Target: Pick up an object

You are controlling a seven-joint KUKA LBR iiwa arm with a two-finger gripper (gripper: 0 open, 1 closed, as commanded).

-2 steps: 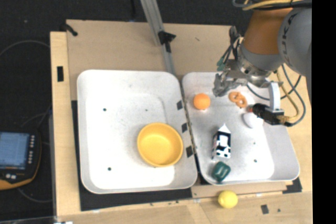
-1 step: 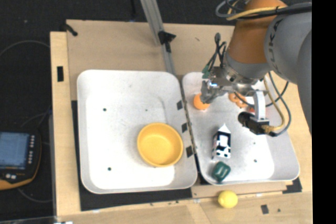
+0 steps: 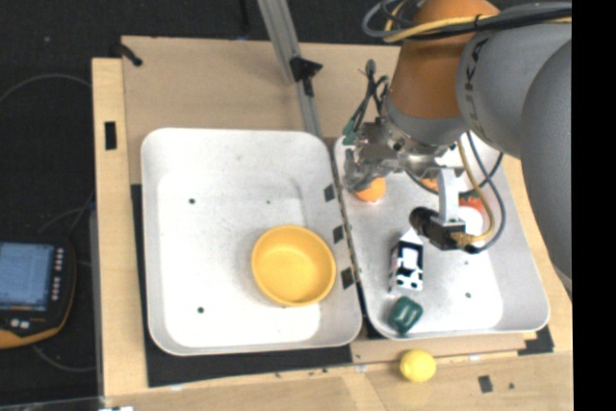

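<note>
The gripper (image 3: 364,170) is seen low over the right bin (image 3: 500,303), at that bin's upper left corner, directly above a small orange object (image 3: 369,191). Whether the orange object is clasped cannot be told, since the view of the tips is blocked by the wrist hardware. The orange object is found touching or just beside the gripper's lower end, close to the bin's left wall.

Further down the right bin from the orange object, a black and white carton (image 3: 407,267) is seen lying near the middle. Just below the carton, a dark green object (image 3: 405,314) is placed against the bin's lower rim. To the right of the orange object, partly hidden by cables, a red and white item (image 3: 471,205) is glimpsed.

Left of the orange object, in the left bin (image 3: 192,168), a yellow bowl (image 3: 293,265) is set upright. A yellow ball (image 3: 417,366) is found on the bench below the right bin.
</note>
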